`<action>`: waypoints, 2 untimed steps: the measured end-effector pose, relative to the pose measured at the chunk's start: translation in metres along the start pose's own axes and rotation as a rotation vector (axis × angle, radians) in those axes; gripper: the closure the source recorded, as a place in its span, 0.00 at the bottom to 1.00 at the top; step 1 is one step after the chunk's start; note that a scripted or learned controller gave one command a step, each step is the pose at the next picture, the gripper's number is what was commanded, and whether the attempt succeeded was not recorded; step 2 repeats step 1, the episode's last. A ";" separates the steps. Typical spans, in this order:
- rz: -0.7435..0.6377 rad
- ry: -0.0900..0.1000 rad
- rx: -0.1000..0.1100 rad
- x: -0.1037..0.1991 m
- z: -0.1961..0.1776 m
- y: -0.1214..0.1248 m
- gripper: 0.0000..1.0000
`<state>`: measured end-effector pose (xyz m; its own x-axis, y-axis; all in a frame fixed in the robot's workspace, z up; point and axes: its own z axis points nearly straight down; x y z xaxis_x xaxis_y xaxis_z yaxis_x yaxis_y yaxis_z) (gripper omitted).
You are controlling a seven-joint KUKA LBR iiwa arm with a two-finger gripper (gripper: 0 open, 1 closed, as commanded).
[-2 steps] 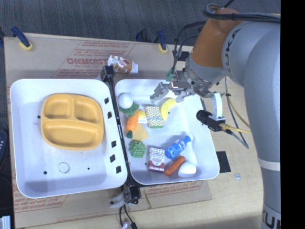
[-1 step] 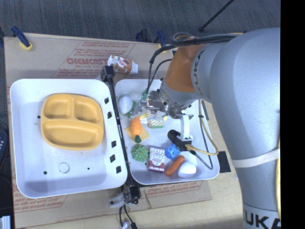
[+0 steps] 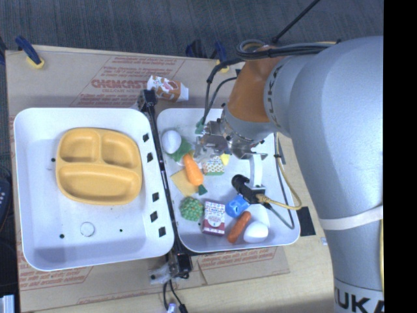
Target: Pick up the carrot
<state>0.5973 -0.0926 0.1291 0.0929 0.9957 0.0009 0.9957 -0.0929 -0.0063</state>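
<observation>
At the middle of the right bin point(image 3: 287, 230), the carrot point(image 3: 192, 170) is seen lying tilted, its top toward 11 o'clock. A patterned cube point(image 3: 214, 166) sits just beside it at 3 o'clock, and a yellow wedge point(image 3: 183, 182) is touched at its 6 o'clock end. A white egg point(image 3: 171, 140) lies near it at 10 o'clock, with a green piece point(image 3: 184, 150) between the two. At 6 o'clock a green ball point(image 3: 191, 208) is found, then a red carton point(image 3: 214, 217), a blue block point(image 3: 236, 206), a sausage point(image 3: 239, 226) and a white lump point(image 3: 256, 230) toward 4 o'clock. The tool point(image 3: 210, 142) hangs just above the carrot at 1 o'clock; whether it is open or closed cannot be told, and nothing is seen held. The arm point(image 3: 313, 96) comes in from 3 o'clock. Well apart at 9 o'clock, a yellow tray point(image 3: 99, 165) rests in the left bin point(image 3: 32, 240). A small bottle point(image 3: 167, 88) lies on the bench point(image 3: 78, 77) at 12 o'clock.
</observation>
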 end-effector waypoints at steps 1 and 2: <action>0.251 -0.001 -0.003 0.032 -0.071 -0.021 1.00; 0.251 -0.001 -0.003 0.032 -0.071 -0.021 1.00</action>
